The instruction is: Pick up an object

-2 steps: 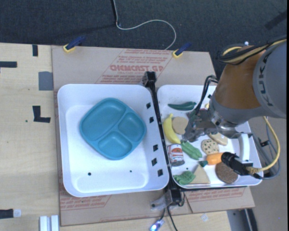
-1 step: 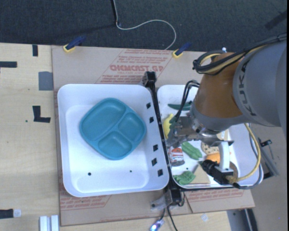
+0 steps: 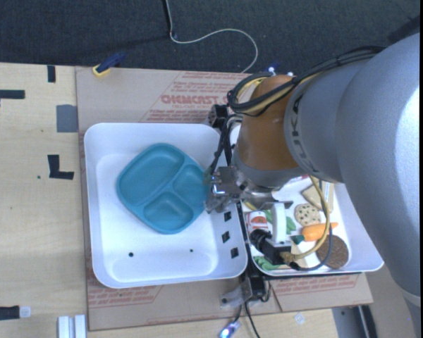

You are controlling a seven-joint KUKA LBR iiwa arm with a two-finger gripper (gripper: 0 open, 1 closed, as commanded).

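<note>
Blue divided plate [image 3: 162, 187]: lies flat in the left bin [image 3: 106, 259], toward that bin's 1 o'clock corner, its right edge close to the inner wall.

Fingers [image 3: 216, 191]: dark metal parts at the plate's 3 o'clock edge, just over the wall between the two bins; whether they are wide, narrow or closed on the rim cannot be told from this slant. No object is seen between them.

Arm: orange band [image 3: 264, 136] and grey body [image 3: 366, 153] above, covering much of the right bin [image 3: 363, 263].

Right bin contents, at 5 o'clock from the fingers: small mixed items, among them an orange piece [image 3: 311, 232], a speckled cookie-like disc [image 3: 307, 213] and a brown round [image 3: 336, 252]; several overlap and are hard to name.

Risks, judged:
- Plate is shallow and flat; a closing grip at its rim may slip off or merely tilt it.
- Fingers sit near the bin wall; a descent could strike the wall or pinch it with the plate.
- Plate may slide leftward if pushed.
</note>
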